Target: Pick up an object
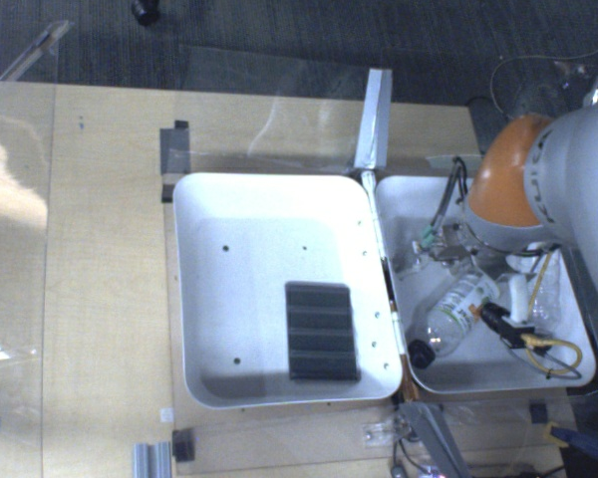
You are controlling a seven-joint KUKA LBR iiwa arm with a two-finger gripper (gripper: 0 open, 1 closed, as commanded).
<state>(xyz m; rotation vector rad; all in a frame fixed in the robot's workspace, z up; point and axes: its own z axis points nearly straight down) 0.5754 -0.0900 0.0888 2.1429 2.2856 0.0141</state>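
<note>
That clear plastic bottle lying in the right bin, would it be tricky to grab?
Probably. The clear plastic bottle with a black cap lies on its side, so it may roll. It looks empty, so likely light, and thin walls might dent.

Single fixed camera above the bench [90,267], angled down at a slant, both white bins [194,297] in frame side by side, arm [568,172] entering from view's right, dark floor along top

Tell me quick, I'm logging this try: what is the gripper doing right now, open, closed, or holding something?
Gripper: cannot be told; it is low in the right shallow white bin, beside the clear plastic bottle with a black cap, hidden under the grey arm.
</note>
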